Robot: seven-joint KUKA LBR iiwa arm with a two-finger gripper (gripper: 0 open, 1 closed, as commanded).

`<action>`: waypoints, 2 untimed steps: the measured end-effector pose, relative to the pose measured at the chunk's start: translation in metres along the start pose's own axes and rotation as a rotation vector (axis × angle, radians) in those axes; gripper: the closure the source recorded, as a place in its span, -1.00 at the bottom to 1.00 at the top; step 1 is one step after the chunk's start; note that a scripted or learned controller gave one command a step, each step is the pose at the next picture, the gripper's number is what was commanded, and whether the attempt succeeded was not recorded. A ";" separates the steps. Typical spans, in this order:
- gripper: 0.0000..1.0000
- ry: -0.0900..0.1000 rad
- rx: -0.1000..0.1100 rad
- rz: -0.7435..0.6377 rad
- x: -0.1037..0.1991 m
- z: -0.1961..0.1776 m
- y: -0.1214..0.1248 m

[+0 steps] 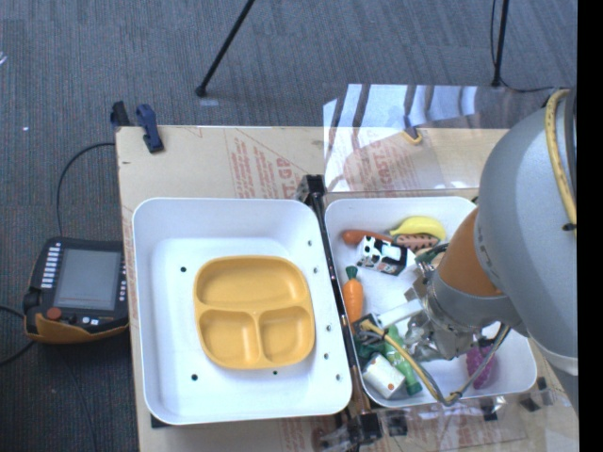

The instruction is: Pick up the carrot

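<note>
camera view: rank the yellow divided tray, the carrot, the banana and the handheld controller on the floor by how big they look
1. yellow divided tray, clearly largest
2. handheld controller on the floor; it lies lower than the bench, so its real size is unsure
3. carrot and banana look about alike; I won't rank them

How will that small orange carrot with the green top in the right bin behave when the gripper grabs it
The small orange carrot with the green top looks like smooth moulded plastic, so probably stiff, light and somewhat slippery. Its rounded, tapered body would likely roll or squirt out of a loose pinch. It lies close to the right white bin's left wall, which may crowd the fingers.
</note>
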State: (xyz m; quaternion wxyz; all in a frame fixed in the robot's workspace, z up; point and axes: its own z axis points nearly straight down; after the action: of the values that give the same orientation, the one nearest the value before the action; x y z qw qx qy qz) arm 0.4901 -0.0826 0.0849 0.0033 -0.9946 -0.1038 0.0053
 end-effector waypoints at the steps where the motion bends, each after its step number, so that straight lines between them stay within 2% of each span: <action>1: 1.00 0.007 -0.004 -0.024 0.052 -0.044 0.028; 2: 1.00 0.001 0.001 -0.182 0.030 -0.049 0.009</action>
State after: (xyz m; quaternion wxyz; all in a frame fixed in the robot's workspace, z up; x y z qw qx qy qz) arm 0.5223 -0.0858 0.1334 0.0041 -0.9810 -0.1939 0.0045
